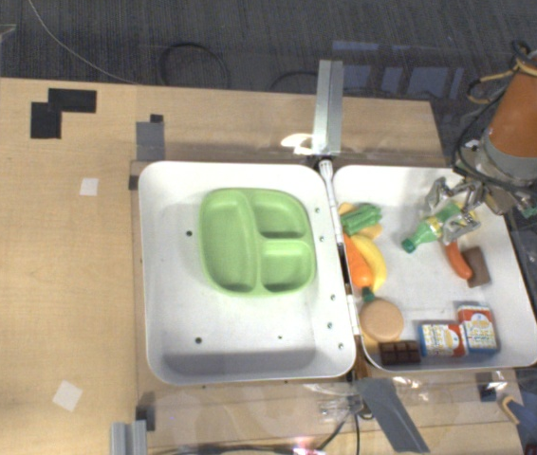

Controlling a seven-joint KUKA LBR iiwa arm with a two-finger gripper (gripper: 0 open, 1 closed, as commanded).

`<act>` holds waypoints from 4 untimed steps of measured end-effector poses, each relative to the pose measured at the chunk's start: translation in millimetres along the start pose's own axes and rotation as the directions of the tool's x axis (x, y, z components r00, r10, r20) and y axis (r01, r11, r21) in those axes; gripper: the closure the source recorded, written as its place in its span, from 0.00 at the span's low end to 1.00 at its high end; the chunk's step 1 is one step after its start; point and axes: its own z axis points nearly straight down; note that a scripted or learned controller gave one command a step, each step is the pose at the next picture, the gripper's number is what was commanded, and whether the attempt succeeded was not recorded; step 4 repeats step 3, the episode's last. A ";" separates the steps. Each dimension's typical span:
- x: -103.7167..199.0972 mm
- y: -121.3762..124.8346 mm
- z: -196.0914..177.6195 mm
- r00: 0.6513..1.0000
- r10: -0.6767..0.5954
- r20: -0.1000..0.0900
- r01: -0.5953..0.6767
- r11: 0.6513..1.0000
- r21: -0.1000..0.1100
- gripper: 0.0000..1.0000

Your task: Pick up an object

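Chocolate bar (400, 353) lies beside boxes (458, 335).

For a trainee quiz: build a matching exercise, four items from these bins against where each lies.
Items:
1. green divided tray
2. round tan bun
3. two small boxes
4. green bottle

Places:
A. near right corner of the right bin
B. by the gripper
C. middle of the left bin
D. near side of the right bin, by the divider

Pairs: 1-C, 2-D, 3-A, 4-B
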 end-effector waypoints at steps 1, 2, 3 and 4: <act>-46.6 48.9 -94.7 0.997 0.071 0.011 -0.071 0.997 0.007 1.00; -29.3 24.4 -173.6 0.988 -0.156 0.001 0.156 0.988 0.004 1.00; 16.0 61.8 -99.7 0.948 -0.320 -0.005 0.320 0.948 -0.006 1.00; 16.0 61.8 -99.7 0.948 -0.320 -0.005 0.320 0.948 -0.006 1.00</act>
